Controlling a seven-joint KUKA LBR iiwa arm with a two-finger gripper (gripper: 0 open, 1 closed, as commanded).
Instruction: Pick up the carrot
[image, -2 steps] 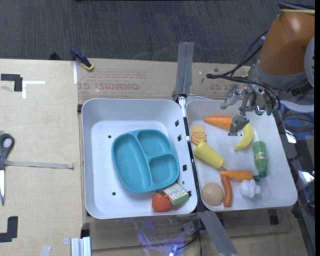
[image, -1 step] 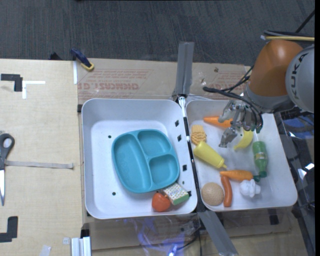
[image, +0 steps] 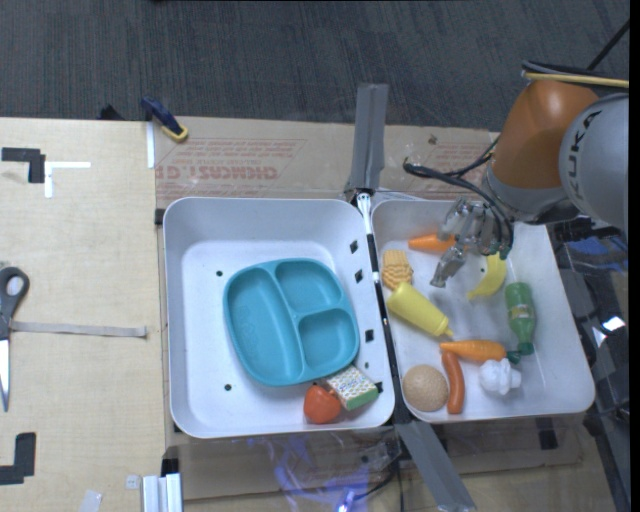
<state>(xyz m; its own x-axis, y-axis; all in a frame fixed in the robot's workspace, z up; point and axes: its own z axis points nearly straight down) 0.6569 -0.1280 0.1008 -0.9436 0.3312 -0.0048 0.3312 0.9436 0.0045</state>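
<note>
Hanging over the right bin's (image: 560, 300) far half, the tool (image: 462, 250) has its fingers slightly parted around nothing, as far as the slanted view lets one judge. Its arm (image: 560, 140) covers that bin's far right corner. In the left bin (image: 190, 300), one blue divided plate (image: 290, 320) leaves bare floor along the far and left walls; a tomato (image: 322, 404) and a small box (image: 352, 386) sit at the near rim. Two carrots lie in the right bin: one (image: 430, 242) just left of the tool, another (image: 475, 350) near the centre, beside a green bottle (image: 519, 310).
</note>
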